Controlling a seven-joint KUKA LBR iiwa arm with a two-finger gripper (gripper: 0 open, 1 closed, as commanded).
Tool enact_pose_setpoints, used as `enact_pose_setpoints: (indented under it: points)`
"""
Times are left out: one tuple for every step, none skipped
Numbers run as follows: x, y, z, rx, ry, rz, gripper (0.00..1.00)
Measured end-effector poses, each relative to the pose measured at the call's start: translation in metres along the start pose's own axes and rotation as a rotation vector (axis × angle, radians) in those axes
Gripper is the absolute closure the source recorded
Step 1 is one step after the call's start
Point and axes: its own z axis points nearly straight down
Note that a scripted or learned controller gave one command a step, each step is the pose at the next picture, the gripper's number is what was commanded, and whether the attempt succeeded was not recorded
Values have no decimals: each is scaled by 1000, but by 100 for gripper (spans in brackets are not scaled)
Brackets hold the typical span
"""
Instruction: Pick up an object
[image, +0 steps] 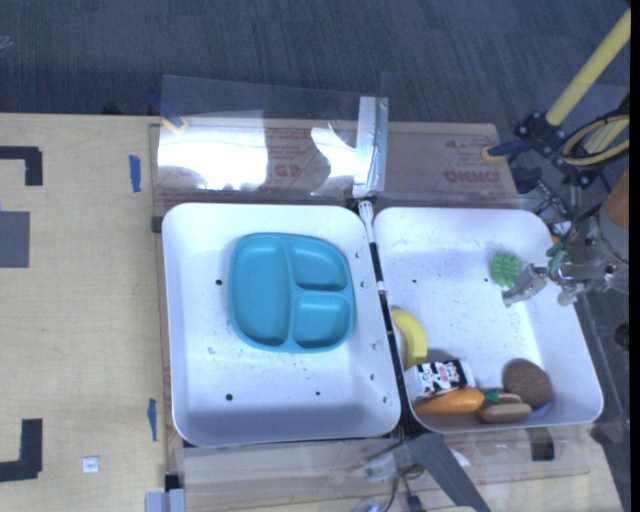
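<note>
The right bin (470, 230) holds a small green knobbly object (507, 267) near its right wall. Along its left wall lies a yellow banana (410, 335). At its front lie a black-and-white item (440, 376), an orange carrot (452, 402), a tan piece (505, 408) and a brown rounded object (527, 380). My gripper (546, 290) hangs at the bin's right wall, open, with nothing between its fingers. Its left finger (521, 289) sits just below and right of the green object.
A blue divided plate (292, 292) lies in the left bin (190, 380). A clear upright panel (370, 145) stands behind the bins. Cables and a yellow bar (595, 60) crowd the far right.
</note>
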Motion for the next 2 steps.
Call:
enact_pose_setpoints:
  points:
    - [8,84,18,0,-1,50,0]
    - [-4,120,97,4,0,-50,0]
